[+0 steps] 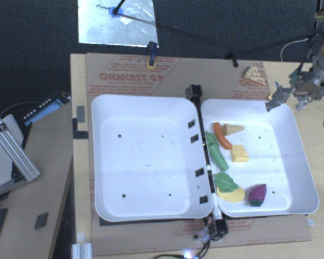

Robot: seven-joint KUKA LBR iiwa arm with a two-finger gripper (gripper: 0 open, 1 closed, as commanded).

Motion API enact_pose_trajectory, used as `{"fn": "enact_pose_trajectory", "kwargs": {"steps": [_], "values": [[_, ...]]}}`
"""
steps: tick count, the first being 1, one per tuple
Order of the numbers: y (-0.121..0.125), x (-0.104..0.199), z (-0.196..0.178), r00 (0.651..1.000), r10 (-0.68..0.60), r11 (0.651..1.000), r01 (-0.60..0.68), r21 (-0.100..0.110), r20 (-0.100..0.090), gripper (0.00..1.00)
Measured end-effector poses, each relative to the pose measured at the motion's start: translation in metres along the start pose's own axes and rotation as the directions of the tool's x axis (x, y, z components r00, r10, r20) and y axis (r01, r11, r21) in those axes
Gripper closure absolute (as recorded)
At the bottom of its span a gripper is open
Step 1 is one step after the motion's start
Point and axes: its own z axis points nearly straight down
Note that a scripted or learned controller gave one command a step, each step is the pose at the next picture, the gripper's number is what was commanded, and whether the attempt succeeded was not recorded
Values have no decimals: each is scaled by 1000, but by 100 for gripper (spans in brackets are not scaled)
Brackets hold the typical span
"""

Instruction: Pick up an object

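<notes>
Camera view | gripper [286, 95] over right bin's [305, 169] far rim (grip state perhaps indiscernible) | carrot [222, 135] lies well apart

Even, diffuse overhead lighting; shadows faint. White bins [146, 112] read bright, near overexposed. Glare on foil sheet [117, 14], far left of the jaws. Overall focus slightly soft.

the gripper [285, 95] hangs above the right bin's [305, 161] far corner. inside lie a carrot [222, 135], cone [234, 128], cheese [239, 154], green pod [215, 152], purple fruit [257, 193] (left bin [105, 144] beside it).
</notes>
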Motion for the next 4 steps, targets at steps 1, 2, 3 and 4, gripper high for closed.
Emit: {"fn": "enact_pose_trajectory", "kwargs": {"steps": [1, 2, 3, 4], "values": [[48, 54, 153, 1000, -7, 1000, 7, 8, -5, 0], [50, 50, 132, 1000, -4, 1000, 4, -4, 0, 100], [50, 98, 106, 1000, -5, 1000, 5, -2, -1, 100], [50, 167, 21, 1000, -8, 1000, 8, -10, -3, 100]]}}
